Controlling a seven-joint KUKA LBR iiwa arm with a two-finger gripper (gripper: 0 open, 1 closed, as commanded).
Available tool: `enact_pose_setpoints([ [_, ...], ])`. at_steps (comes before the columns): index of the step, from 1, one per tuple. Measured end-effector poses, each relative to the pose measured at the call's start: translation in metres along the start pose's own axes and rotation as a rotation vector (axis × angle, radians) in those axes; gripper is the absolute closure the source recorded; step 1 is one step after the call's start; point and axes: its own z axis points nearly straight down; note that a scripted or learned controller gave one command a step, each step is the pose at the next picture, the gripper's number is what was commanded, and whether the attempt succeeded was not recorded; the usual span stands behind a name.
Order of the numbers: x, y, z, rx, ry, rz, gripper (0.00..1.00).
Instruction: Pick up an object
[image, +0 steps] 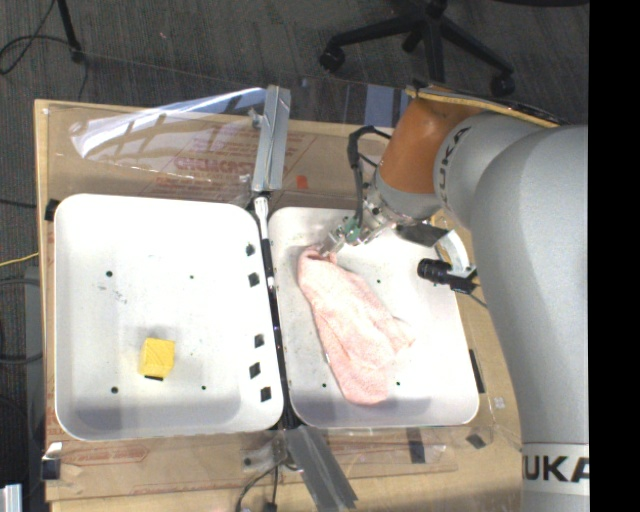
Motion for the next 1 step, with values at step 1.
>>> enact_pose_setpoints([
  [1,-0.0257,-0.0146,0.0003,0.002,0.003,-0.201,1.0],
])
